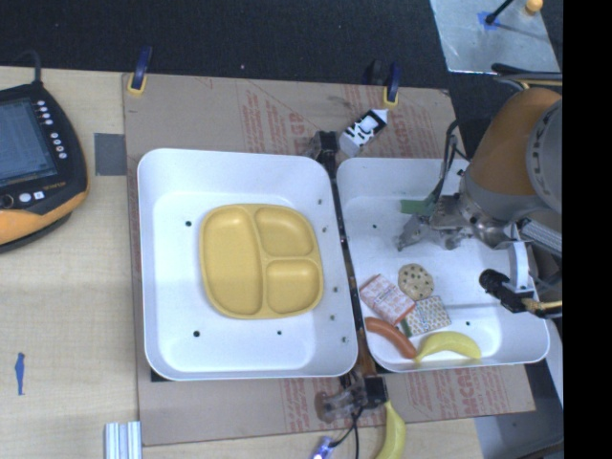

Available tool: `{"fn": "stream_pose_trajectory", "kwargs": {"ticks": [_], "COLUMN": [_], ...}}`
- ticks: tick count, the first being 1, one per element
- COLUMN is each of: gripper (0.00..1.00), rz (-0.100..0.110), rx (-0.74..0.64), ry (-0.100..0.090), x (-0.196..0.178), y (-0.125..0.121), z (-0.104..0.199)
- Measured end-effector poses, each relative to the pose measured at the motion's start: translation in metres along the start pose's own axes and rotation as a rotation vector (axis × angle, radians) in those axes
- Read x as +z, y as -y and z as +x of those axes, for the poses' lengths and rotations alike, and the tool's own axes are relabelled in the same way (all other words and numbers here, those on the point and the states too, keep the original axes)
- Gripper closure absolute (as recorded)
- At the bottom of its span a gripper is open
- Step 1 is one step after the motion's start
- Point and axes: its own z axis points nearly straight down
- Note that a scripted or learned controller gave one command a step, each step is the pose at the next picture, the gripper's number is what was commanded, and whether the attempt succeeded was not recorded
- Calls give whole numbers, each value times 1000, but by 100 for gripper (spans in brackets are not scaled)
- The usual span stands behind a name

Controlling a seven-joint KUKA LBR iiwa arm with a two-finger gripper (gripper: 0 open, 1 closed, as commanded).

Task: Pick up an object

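Banana (449, 347) at right bin's (382, 185) front; arm reaches from right, gripper (421, 232) low above cookie (415, 280), fingers spread, nothing between.

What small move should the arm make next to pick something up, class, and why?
Probably move the pincer toward the cookie and lower it. The pincer sits above bare floor in the right bin, holding nothing, and the cookie is the nearest item, lying slightly apart from the packets and hot dog.

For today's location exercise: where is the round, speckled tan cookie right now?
The round speckled tan cookie lies in the right white bin, just above the pink wrapped packet and below the gripper.
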Motion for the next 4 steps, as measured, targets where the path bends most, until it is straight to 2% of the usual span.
{"fn": "stream_pose_trajectory", "kwargs": {"ticks": [1,2,3,4], "gripper": [0,0,0,0], "rz": [-3,-1,-3,0], "rx": [0,-1,0,-1], "ry": [0,0,0,0], "x": [-2,-10,-7,0], "y": [-60,-10,-66,-16], "z": [-39,3,-4,-4]}}
